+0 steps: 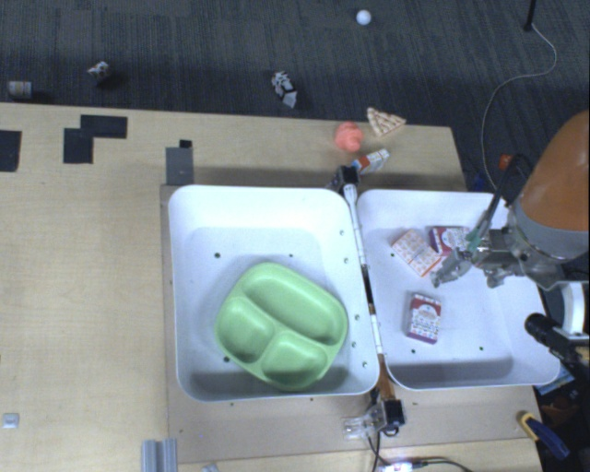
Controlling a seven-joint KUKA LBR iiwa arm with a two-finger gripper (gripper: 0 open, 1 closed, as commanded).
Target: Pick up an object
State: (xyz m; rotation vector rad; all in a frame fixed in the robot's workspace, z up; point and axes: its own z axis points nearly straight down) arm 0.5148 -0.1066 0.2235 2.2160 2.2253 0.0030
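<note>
orange ball and pizza-slice toy on bench; white ball on carpet

A robotics lab, suggested by a pale wooden tabletop fitted with two shallow white plastic bins, a grey-and-orange robot arm, loose cables, dark carpet floor strewn with small dropped items

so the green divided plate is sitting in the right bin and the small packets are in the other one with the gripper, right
Not quite. The camera view shows the green divided plate in the left bin, not the right. The small packets do lie in the other, the right bin, where the gripper is.
</note>
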